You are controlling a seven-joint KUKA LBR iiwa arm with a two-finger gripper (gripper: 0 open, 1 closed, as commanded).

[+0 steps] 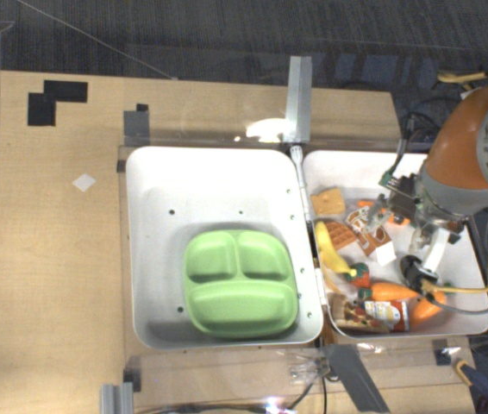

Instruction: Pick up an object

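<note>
Hanging over the right bin (347,172) on the wooden bench (54,274), the hand (391,216) hides its grip.

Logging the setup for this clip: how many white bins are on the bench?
2. The left bin holds a green divided tray; the right bin, directly beside it, holds a clutter of small items. No further bin seems hidden.

This looked like a robotics lab's test cell, not a home or shop. A pale wooden counter (54,257) bore black marker patches (57,100). The white left-hand bin (153,231) and right-hand bin (464,261) sat fixed between a metal bracket (137,124) and an aluminium post (299,102). A grey-and-orange industrial arm (477,145) reached over toy food (334,257), and dark carpet (184,15) lay beyond.
</note>
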